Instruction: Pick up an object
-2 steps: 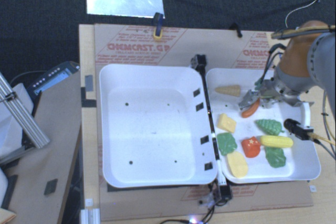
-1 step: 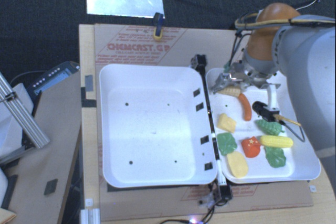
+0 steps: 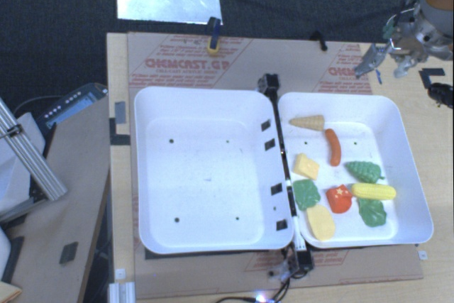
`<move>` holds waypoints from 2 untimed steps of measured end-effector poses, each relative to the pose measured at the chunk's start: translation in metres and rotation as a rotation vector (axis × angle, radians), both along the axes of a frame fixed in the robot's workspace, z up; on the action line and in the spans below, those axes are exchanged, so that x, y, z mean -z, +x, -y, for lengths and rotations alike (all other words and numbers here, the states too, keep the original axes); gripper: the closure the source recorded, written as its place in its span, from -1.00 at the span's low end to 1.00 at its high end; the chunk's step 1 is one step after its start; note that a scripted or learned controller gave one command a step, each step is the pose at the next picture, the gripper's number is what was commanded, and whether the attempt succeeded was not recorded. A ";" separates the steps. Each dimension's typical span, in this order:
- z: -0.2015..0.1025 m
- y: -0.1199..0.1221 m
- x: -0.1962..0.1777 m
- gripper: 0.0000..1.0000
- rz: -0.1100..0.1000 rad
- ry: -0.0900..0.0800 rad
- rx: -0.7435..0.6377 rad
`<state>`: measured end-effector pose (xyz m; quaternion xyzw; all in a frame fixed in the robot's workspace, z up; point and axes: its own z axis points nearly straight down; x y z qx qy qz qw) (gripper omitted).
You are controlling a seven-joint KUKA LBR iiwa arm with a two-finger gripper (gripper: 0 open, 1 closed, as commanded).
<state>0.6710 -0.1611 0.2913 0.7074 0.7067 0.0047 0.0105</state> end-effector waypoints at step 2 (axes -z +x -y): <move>-0.004 -0.004 0.209 -1.00 -0.021 0.010 -0.008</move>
